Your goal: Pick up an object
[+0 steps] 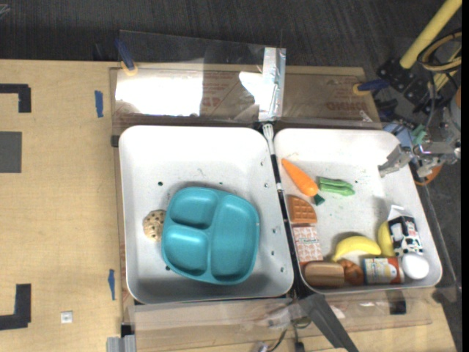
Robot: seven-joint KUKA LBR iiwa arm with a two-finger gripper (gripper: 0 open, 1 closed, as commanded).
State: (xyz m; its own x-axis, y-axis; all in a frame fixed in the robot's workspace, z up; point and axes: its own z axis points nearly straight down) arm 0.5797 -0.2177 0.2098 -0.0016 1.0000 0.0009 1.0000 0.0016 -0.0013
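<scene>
Brown tabletop (58, 218) carries two white bins, and the gripper (418, 155) hangs at the right bin's (366, 141) far right edge, whether it grips I cannot tell, nothing lifted yet, with carrot (300, 177), banana (357, 246) and other toys lying inside.

White right bin (352, 132): wall directly beneath and left of the claw (390, 165). White left bin (198, 141): farther left, rims touching. Clear sheet (190, 86): behind the left bin, up-left of the claw. Cardboard bench (58, 196): far left, bearing blue tape (98, 103) and black marks (17, 97). Yellow pole (434, 22): above-right, slanted.
</scene>
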